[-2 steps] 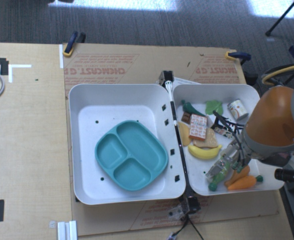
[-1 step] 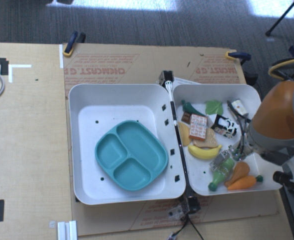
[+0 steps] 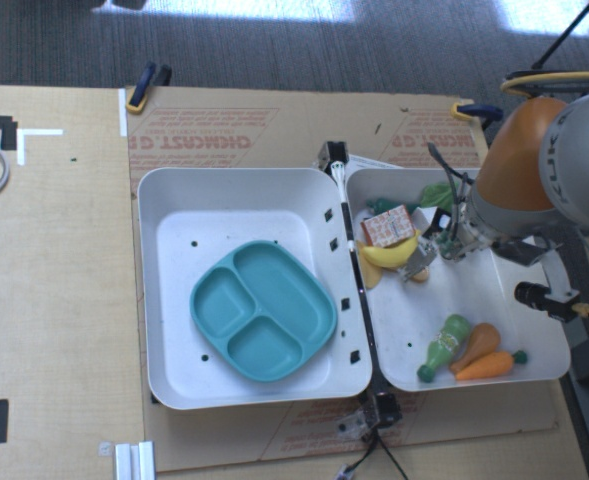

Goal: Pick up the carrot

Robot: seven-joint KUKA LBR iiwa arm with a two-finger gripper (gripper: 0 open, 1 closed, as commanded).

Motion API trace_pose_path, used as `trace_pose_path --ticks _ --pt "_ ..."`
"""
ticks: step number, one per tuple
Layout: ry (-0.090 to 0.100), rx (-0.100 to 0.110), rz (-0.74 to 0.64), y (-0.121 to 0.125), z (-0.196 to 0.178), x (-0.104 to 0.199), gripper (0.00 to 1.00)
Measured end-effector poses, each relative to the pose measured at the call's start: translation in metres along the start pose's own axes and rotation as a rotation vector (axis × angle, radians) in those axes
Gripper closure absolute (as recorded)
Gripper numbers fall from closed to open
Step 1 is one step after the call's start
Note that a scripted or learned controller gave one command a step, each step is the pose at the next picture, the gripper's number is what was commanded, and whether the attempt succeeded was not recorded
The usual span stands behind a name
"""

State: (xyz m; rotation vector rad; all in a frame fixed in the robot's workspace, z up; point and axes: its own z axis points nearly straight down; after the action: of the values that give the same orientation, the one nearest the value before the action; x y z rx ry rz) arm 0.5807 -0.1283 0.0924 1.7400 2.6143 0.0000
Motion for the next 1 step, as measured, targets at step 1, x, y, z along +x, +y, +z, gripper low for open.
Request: trace_pose_path --ticks 1 --pt "0.001 0.002 0.056 -0.0382 0.0003 -0.0026 0.0"
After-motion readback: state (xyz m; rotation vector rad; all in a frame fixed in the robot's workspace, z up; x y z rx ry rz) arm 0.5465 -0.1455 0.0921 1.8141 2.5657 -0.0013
